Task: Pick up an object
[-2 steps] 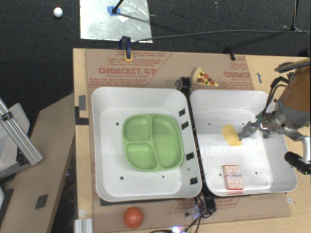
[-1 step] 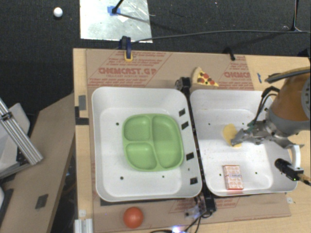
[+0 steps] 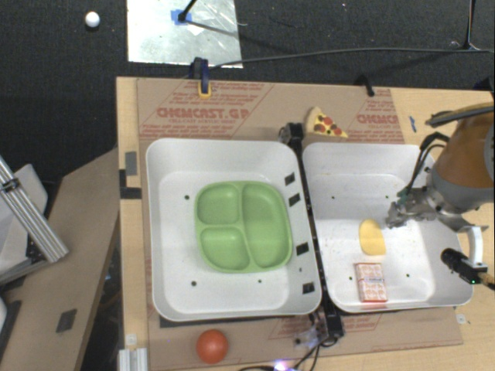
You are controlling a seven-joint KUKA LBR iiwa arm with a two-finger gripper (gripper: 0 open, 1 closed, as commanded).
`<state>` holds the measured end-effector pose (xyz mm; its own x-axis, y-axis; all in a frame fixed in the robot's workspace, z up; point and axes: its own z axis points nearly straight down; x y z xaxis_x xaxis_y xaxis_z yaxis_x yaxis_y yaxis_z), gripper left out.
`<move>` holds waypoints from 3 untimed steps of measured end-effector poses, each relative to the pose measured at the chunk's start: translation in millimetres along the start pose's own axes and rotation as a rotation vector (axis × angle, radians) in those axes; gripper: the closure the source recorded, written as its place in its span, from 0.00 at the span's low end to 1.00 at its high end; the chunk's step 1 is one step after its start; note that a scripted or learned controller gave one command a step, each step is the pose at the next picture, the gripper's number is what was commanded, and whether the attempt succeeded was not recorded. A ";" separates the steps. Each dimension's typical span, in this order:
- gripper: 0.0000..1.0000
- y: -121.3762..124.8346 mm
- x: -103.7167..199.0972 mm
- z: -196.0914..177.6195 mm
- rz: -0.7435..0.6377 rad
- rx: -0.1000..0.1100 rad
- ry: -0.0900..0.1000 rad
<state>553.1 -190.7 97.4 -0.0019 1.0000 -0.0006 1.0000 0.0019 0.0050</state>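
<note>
Green divided plate (image 3: pixel 242 226) in left bin (image 3: pixel 166 207). Pizza slice toy (image 3: pixel 326 124) on desk (image 3: pixel 232 103) behind bins; orange ball (image 3: pixel 212 345) by front edge. White ball (image 3: pixel 93 19) far back left.

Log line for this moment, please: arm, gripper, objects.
arm: over right white bin | gripper: beside yellow oval object, nothing visibly held | pink-and-white box: same bin | green divided tray: left bin

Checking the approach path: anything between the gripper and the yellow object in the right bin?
Nothing visible. The gripper sits just up and right of the yellow object in the right bin, with bare bin floor between. The small pink box lies below it, off that line.
</note>
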 end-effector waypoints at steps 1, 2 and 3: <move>1.00 0.7 1.3 -43.6 -0.002 -0.001 -0.001; 1.00 -1.5 0.3 -107.4 -0.003 -0.003 -0.002; 1.00 0.5 -0.1 -147.3 -0.004 -0.002 -0.002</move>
<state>552.9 -190.7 244.8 -0.0054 1.0000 -0.0022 1.0000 0.0055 0.0066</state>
